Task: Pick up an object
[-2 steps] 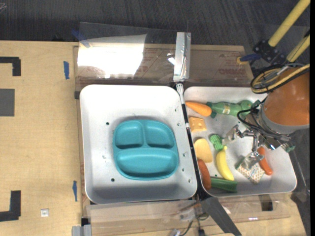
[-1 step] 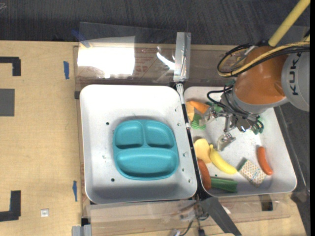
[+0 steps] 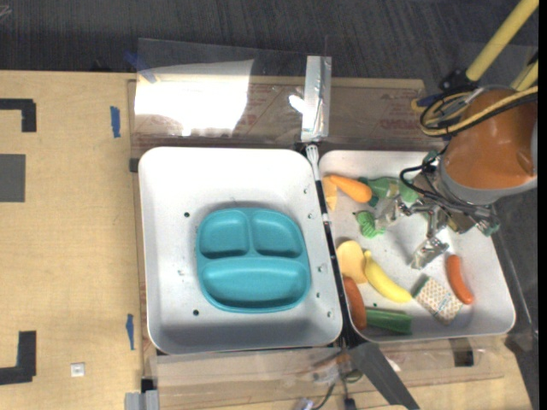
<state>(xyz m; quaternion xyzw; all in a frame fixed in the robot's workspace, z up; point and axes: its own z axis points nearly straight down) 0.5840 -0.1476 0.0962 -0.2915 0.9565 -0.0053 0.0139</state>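
My gripper [image 3: 408,229] hangs low in the right bin [image 3: 500,310], under the orange band of the arm. Its fingers stand open, one by a green leafy toy [image 3: 369,222], the other [image 3: 427,250] above a patterned block [image 3: 437,298]. Only white bin floor shows between them. An orange carrot [image 3: 349,186] lies at the bin's back left. A yellow pear-shaped fruit [image 3: 349,255] and a banana [image 3: 386,283] lie left of the gripper. A red sausage [image 3: 461,278] rests to its right.
A green cucumber [image 3: 389,319] and a reddish-orange piece [image 3: 355,302] lie along the right bin's front left edge. The left bin [image 3: 162,186] holds a teal divided plate [image 3: 252,259]. Cables and a yellow pole [image 3: 504,32] hang at the upper right.
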